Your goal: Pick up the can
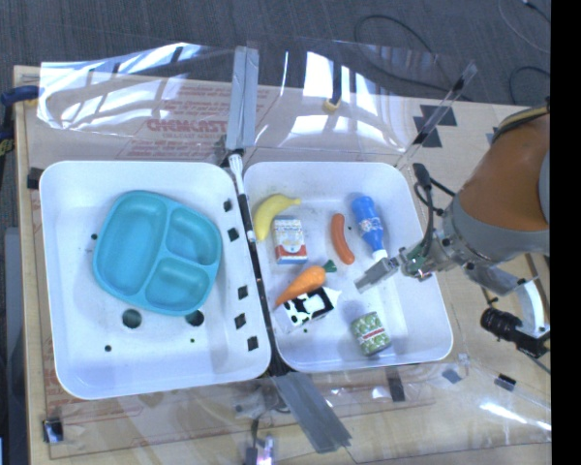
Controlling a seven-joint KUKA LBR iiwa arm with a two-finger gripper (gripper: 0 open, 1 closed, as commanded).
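The can (370, 334), small with a green and white label, lies on its side near the front right corner of the right bin (418, 310). My gripper (375, 275) hangs over the right part of that bin, a little behind the can and just in front of the blue bottle (368, 224). There is a clear gap between it and the can. Nothing shows in its grasp.
Also in the right bin are a banana (269, 211), a small red and white carton (290, 239), a sausage (341, 238), a carrot (302, 282) and a black and white cow-patterned item (308, 307). The left bin (68, 349) holds a blue divided plate (158, 252).
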